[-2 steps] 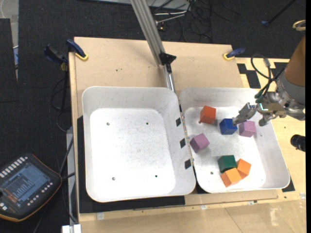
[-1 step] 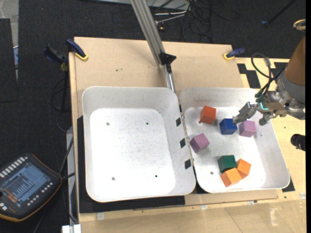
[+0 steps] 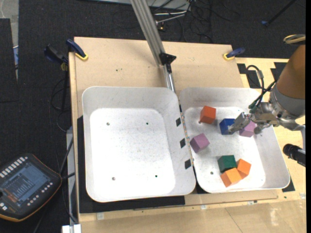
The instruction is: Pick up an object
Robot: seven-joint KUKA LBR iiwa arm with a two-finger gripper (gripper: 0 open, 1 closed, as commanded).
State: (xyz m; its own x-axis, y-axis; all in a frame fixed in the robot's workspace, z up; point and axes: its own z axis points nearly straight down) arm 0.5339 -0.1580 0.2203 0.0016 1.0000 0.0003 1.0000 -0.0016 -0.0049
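My gripper (image 3: pixel 242 123) reaches in from the right, low over the right bin (image 3: pixel 272 178). It sits between a blue cube (image 3: pixel 226 126) on its left and a pale purple block (image 3: pixel 249 129) that it partly hides on its right. Whether it touches either one is unclear. An orange cube (image 3: pixel 208 114) lies further left. A purple cube (image 3: pixel 199 142) rests near the divider. Toward the front lie a green cube (image 3: pixel 226 162) and two orange blocks (image 3: pixel 243 167) (image 3: pixel 231 177), packed close together.
The left bin (image 3: pixel 92 130) stands beside the right one on the wooden bench (image 3: pixel 121 57). A slanted metal pole (image 3: pixel 148 23) comes down to the bins' shared back edge. A teach pendant (image 3: pixel 24 186) lies at the lower left, off the bench.
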